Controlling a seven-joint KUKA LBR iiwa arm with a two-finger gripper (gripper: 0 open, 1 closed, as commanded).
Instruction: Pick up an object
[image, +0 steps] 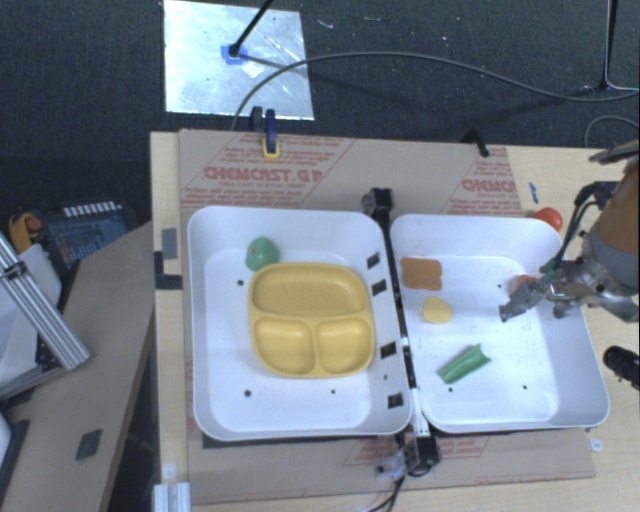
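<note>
My gripper (535, 306) hovers over the right part of the right bin (575, 400), open, with bare white bin floor showing between its fingers. A small reddish bit (521, 286) shows just above the left finger (510, 310); what it is I cannot tell. To the left lie a brown-orange rectangular piece (421, 272), a small yellow lump (436, 311) and a green elongated piece (462, 363), all apart from the gripper.
The left bin (215, 400) holds a yellow divided plate (308, 318) and a green round object (262, 252) at its upper left. A black divider (392, 300) runs between the bins. An orange-red object (547, 215) sits just outside the right bin's far corner.
</note>
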